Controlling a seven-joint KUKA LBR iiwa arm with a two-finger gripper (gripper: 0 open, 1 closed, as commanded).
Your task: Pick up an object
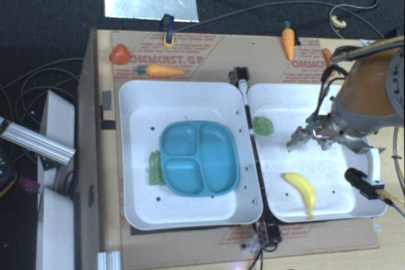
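Observation:
The right bin [354, 208] holds a yellow banana [302, 190] near its front and a small green leafy piece [262, 126] close to its left wall. My gripper [309, 138] hovers over the middle of this bin, above and slightly right of the banana, to the right of the green piece. Its fingers look spread open, with nothing between them. The grey arm with its orange band [373, 88] comes in from the right and covers the bin's far right part.
The left bin [136, 110] holds a blue divided plate [199, 158] and a green piece [155, 168] at its left side. On the bench behind the bins lie two carrots [161, 71] [288, 41] and a red-orange fruit [119, 54]. A black clamp [240, 78] sits where the bins meet.

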